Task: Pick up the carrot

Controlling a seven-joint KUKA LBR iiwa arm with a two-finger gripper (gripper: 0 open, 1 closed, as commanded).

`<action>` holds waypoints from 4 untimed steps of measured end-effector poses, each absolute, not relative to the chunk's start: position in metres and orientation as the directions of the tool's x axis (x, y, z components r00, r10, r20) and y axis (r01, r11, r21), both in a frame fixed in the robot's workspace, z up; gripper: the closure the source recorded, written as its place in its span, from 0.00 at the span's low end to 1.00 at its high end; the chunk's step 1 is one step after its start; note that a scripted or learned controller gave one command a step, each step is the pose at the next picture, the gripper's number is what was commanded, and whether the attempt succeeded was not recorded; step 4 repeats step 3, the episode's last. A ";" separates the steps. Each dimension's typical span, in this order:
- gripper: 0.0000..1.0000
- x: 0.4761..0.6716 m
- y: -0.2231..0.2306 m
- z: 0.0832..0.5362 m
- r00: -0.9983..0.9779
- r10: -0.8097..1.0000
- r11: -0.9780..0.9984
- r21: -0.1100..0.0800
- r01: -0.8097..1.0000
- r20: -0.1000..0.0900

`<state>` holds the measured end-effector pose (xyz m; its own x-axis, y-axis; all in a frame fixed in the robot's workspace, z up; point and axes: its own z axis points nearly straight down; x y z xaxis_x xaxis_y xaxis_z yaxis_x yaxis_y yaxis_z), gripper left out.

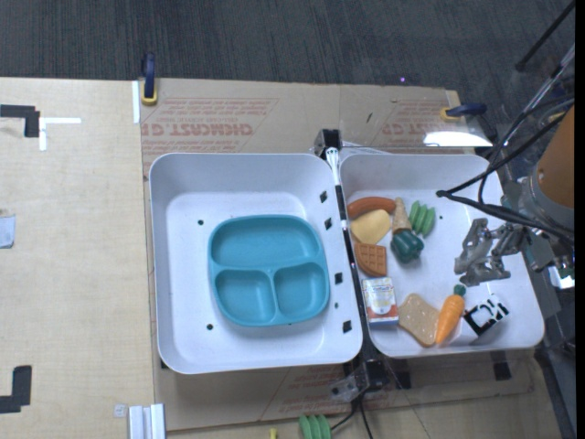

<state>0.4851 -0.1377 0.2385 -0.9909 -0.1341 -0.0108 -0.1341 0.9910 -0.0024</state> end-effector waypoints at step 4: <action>0.00 0.483 -0.159 0.093 -0.982 -0.188 0.982 -0.002 -0.188 -0.008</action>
